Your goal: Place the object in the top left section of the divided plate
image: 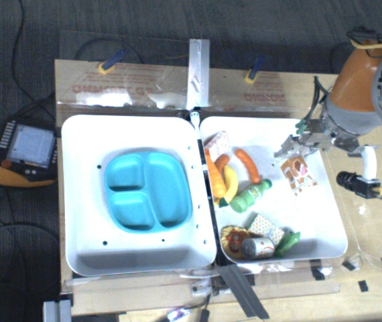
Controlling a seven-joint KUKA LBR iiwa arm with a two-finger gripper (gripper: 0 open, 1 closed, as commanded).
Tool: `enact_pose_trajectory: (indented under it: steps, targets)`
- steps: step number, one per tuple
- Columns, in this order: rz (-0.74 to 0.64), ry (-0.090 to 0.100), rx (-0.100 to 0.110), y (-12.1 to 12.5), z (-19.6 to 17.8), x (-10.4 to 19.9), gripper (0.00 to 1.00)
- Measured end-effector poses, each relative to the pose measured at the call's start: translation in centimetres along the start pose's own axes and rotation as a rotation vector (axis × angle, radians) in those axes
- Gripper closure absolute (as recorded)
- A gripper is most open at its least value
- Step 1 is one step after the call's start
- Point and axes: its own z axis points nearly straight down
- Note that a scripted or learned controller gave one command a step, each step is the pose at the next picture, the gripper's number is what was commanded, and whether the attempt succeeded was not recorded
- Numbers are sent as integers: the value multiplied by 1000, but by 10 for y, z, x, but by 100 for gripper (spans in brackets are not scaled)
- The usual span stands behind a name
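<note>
While arm reaches from right, gripper hangs over right bin, grasping small patterned packet.

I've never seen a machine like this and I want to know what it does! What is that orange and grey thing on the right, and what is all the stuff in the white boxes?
That is a robot arm, and a computer moves it. The picture comes from one camera fixed above the bench, looking down at a slant. At the arm's end is its claw, hanging over the right white bin, just above a small red and white packet. I can't tell whether the claw is open or shut. That bin holds toy food: a banana, a carrot, a sausage, a green bottle and a can. The left white bin holds a blue divided plate, where the robot should put one thing.
</note>
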Motion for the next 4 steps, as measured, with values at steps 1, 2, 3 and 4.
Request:
enact_pose_trajectory:
  steps: [1, 2, 3, 4]
  targets:
    - [-375, -3, -6, -81, 87, 42, 100]
    - [-187, -6, -18, -38, 91, 13, 100]
    - [-217, -10, -21, -75, 91, -39, 100]
    - [-534, 3, -11, -85, 90, -31, 100]
